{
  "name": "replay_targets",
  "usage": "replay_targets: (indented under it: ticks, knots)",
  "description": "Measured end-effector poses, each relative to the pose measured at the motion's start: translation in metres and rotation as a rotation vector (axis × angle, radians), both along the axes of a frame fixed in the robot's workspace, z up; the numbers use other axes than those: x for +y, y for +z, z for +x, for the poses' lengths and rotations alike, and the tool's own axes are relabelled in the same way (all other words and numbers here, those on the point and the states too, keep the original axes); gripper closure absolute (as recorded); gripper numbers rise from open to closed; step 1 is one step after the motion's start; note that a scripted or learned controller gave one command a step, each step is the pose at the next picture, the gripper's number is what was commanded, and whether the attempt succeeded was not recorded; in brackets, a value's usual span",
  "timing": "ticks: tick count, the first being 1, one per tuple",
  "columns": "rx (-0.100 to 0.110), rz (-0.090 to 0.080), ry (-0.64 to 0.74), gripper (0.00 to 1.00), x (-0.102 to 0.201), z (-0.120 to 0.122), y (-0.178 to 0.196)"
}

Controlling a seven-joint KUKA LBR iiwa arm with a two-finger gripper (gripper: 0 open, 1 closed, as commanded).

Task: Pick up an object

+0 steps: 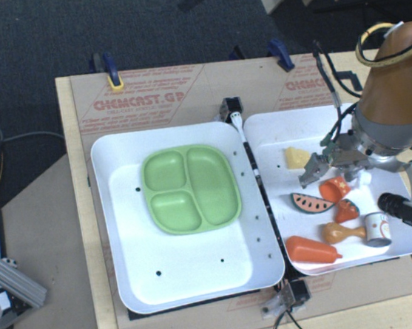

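Now pincer (325,174) low over red toy (333,189), right bin (300,127).

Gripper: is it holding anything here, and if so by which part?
Cannot be told. The gripper is low in the right bin, right beside an orange-red toy, but the view does not show the toy between its tips.

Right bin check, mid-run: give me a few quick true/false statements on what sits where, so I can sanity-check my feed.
1. The green three-compartment plastic plate lies in the left white bin. True.
2. The watermelon slice toy lies on the green plate. False: it lies in the right white bin.
3. The orange carrot-shaped toy lies near the right bin's front edge. True.
4. The pale yellow cheese-like block sits in the left bin. False: right bin.
5. The gripper is over the right bin. True.
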State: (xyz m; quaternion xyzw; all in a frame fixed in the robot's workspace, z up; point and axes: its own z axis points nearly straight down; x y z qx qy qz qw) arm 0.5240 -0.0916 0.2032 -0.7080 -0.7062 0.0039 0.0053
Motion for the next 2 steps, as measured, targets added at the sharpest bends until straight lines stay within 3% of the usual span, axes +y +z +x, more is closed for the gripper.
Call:
replay_targets:
  ticks: [1, 2]
  knots:
    - [-0.013, -0.002, 0.003, 0.00, 0.000, 0.003, 0.006]
    - [-0.006, 0.000, 0.001, 0.00, -0.003, -0.001, -0.056]
